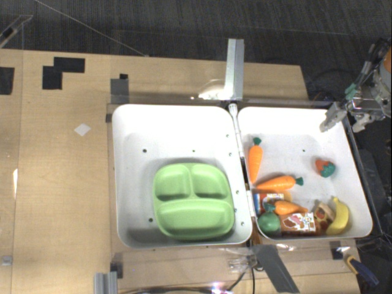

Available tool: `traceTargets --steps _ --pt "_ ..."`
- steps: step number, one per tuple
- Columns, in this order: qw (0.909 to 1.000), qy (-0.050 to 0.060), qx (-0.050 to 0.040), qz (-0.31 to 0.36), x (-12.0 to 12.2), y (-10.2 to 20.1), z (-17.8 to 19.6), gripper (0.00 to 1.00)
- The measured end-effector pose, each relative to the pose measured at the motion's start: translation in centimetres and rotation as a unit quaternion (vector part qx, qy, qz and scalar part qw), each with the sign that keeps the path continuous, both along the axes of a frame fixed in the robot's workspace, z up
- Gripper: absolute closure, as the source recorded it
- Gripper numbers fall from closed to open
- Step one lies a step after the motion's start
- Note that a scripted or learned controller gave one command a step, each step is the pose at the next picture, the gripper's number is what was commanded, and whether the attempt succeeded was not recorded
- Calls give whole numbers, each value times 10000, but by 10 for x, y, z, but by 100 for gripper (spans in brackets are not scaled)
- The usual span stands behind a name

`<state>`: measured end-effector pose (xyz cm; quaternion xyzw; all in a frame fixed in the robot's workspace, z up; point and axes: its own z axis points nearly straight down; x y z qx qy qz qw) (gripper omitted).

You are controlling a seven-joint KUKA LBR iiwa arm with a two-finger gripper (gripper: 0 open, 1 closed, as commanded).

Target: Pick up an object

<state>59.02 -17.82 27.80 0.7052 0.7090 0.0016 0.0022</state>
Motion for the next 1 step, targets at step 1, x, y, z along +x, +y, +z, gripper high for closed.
traceTargets --steps 1 --pt "9994 2 -3 349 -19 -9 -142 0"
